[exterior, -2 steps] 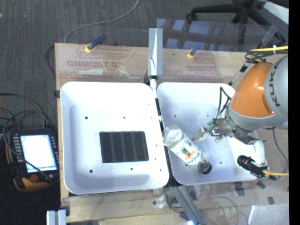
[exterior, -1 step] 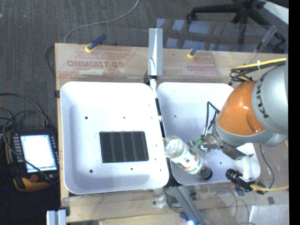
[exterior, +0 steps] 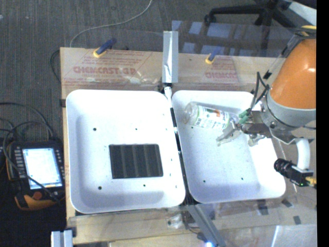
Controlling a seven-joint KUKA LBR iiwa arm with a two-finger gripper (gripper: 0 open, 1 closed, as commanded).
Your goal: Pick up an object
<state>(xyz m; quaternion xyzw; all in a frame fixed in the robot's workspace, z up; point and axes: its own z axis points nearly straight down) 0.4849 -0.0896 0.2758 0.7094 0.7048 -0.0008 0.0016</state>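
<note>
A clear plastic bottle with a green and white label [exterior: 207, 116] lies on its side in the right bin [exterior: 226, 179], near the bin's far wall. My gripper [exterior: 230, 131] hangs just to the right of the bottle's end, low over the bin floor. Its two thin metal fingers [exterior: 226, 134] point left and down, spread a little apart, and nothing sits between them. The arm's orange band [exterior: 295, 78] rises at the right edge.
In the left bin [exterior: 87, 112] lies a dark ribbed rectangular block [exterior: 135, 160]. A metal divider post [exterior: 169, 63] stands behind the gap between the bins. On the floor to the left sits a handheld control pendant [exterior: 36, 169].
</note>
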